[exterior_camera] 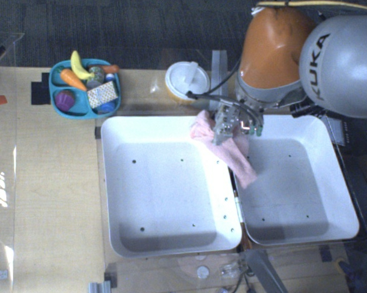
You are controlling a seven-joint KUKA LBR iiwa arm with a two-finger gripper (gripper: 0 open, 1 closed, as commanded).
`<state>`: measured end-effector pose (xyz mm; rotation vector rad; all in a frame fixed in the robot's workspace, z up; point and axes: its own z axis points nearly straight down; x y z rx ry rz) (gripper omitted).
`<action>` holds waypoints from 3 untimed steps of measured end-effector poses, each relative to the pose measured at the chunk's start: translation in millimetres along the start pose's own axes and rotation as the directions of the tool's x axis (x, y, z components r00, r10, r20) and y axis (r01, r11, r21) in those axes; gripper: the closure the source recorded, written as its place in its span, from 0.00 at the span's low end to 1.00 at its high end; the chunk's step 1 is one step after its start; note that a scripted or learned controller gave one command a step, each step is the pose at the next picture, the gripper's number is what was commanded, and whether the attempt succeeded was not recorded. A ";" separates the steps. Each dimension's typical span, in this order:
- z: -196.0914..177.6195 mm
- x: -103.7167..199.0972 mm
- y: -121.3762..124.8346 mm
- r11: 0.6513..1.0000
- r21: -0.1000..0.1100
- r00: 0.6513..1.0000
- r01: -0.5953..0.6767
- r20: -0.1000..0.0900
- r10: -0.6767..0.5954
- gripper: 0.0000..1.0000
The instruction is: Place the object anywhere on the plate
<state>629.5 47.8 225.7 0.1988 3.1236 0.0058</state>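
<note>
Gripper [224, 130] looks clamped on the pink cloth [232, 152], tho fingers are partly hidden. Cloth hangs over the seam btwn left bin [167, 185] & right bin [293, 181].

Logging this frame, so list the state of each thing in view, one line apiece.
pink cloth: draped over the rims where both bins meet, hanging below the gripper.
gripper: low over the cloth's upper end.
blue plate: on the bench, loaded with toy food.
white lid: flat on the bench.
</note>
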 end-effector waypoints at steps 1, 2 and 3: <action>-6.8 26.7 39.0 0.992 -0.001 0.992 0.130 0.000 -0.130 1.00; -3.8 46.8 87.0 0.991 -0.001 0.991 0.132 -0.002 -0.132 1.00; -4.0 46.6 86.9 0.991 -0.002 0.991 0.132 -0.002 -0.132 0.00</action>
